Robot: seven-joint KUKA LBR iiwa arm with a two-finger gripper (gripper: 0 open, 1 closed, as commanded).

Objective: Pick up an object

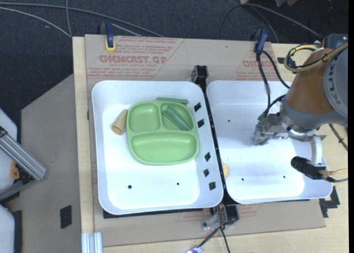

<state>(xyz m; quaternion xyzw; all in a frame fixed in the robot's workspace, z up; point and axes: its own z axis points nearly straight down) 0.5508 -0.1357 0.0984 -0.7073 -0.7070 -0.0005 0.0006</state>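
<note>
A: Where is the gripper (264, 133) located?

B: It is seen low over the right bin (243, 183), near that bin's right side, reached in by the grey arm (315, 94) (orange band visible above the wrist). Whether the jaws are released or clenched cannot be told; nothing is seen between them.

A: And the objects?

B: All are recorded in the left bin (110, 185). A green divided plate (163, 138) lies near its middle, a green piece (178, 116) is seen in the plate's upper right compartment, and a tan cone (119, 122) rests just beside the plate's left edge.
</note>
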